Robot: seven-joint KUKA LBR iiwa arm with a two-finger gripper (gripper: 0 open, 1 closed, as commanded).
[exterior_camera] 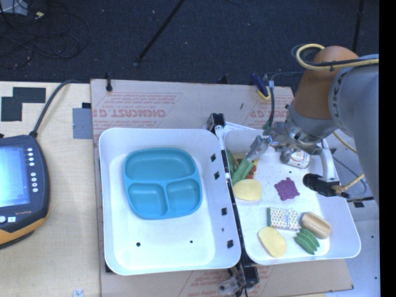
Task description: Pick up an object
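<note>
My gripper (250, 156) reaches down at the far left of the right bin (346, 243), close to the divider between the bins. Its tip is right over a green long toy (237, 171) with a bit of red beside it, and whether it touches the toy is unclear. A yellow round toy (247, 190) lies just below the tip. Further right and nearer are a purple piece (286, 189), a checkered block (283, 218), a bread roll (315, 224), a yellow lemon shape (272, 241) and a green pod (307, 241).
The left bin (117, 240) holds a blue divided plate (163, 183). A teach pendant (18, 178) lies on the bench at the far left. The arm's grey body and orange band (322, 91) hang over the right bin's far right corner, with cables around.
</note>
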